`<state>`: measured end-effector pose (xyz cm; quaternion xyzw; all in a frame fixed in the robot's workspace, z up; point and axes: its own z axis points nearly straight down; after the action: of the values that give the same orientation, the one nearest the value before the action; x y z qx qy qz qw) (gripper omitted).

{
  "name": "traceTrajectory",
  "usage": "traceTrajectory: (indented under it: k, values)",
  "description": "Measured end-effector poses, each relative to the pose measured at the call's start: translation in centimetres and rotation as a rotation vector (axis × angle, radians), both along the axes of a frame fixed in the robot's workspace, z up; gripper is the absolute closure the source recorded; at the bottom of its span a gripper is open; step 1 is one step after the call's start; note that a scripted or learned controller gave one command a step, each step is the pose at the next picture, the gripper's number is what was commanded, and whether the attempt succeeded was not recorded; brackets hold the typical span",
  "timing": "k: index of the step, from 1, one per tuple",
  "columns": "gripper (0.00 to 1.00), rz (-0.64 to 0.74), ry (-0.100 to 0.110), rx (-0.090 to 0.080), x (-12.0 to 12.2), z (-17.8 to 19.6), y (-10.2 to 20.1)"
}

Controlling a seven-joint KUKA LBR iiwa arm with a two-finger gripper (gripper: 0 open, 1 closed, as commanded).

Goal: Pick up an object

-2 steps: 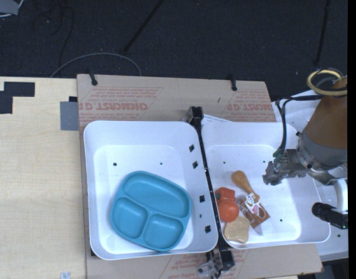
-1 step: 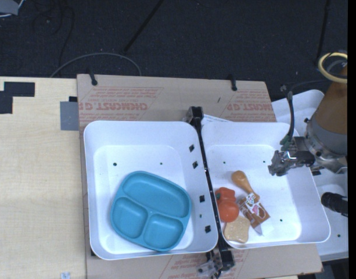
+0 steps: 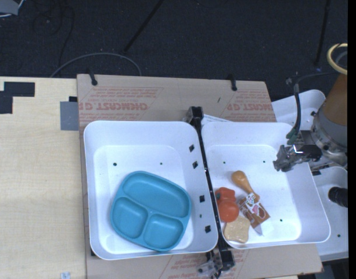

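The tool (image 3: pixel 284 160) is seen above the right bin (image 3: pixel 308 182); its state cannot be told. Crowded items near the tomato (image 3: pixel 227 205) risk a slipped grasp.

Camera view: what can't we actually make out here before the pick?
- Gripper, camera view: dark and small over the right bin; finger state unreadable, no contact visible.
- Arm: cut off by the right edge.
- Orange-red object: blurred; identity unclear.
- Brown packet: print too small to read.
- Tan item: partly hidden by the packet and the orange-red object.
- Blue divided plate in the left bin: underside hidden.
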<state>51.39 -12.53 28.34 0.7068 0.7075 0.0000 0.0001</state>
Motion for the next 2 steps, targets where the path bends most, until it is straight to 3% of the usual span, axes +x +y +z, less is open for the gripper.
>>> traceTrajectory:
  k: [2]
  values:
    - [1.00,0.004,0.004,0.002,1.0,-0.4,9.9]
